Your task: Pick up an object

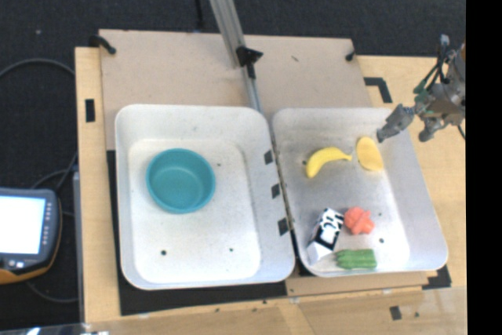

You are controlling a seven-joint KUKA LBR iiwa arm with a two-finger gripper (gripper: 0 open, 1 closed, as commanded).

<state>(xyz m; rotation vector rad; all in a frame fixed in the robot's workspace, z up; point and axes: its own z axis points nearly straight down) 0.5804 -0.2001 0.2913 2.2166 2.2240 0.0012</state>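
The right bin (416,192) holds a yellow banana (325,161), a yellow rounded piece (369,154), a red-orange lumpy toy (359,220), a black-and-white box (328,228) and a green piece (356,259). My gripper (412,126) hangs over that bin's far right corner, just right of the yellow rounded piece and apart from it. Its two fingers are spread open and nothing sits between them.
A teal bowl (181,180) stands in the left bin (133,247). A slanted metal rail (223,0) runs from the top down to the gap between the bins. A tablet-like screen (23,227) lies off the bench at the left.
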